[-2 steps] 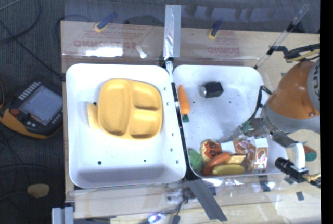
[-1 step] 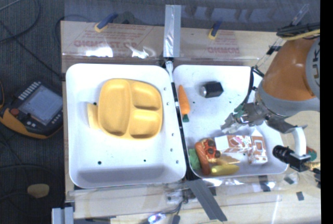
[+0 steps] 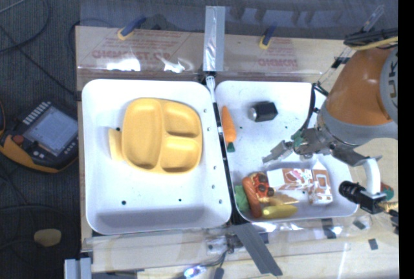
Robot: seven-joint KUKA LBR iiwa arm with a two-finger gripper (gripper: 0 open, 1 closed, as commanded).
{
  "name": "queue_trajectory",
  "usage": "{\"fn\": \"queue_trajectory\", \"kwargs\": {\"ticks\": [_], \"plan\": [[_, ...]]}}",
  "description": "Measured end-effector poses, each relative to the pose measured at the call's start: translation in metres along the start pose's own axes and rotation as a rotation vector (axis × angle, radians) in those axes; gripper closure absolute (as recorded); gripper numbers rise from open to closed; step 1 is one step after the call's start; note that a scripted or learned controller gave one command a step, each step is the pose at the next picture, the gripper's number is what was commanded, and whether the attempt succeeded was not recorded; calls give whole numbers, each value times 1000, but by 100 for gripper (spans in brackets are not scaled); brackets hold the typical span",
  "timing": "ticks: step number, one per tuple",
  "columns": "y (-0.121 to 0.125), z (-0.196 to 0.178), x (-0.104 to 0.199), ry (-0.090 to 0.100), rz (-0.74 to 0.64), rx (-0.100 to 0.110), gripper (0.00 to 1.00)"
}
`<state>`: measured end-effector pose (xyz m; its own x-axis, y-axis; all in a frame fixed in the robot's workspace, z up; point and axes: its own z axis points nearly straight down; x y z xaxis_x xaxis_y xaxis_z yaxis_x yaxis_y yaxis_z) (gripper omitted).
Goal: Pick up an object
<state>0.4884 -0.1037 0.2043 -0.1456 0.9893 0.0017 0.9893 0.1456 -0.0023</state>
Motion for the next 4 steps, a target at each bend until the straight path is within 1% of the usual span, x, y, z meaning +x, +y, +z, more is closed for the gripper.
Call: {"fn": "queue_trajectory", "kwargs": {"ticks": [1,2,3,4], "plan": [[-7,97,-29,-1,-141,-3,0],[-4,93,-63,-3,-279,0,0],[-8,109,-84,2,35,-21,0],[-3,96,-82,0,30,-33,100]]}}
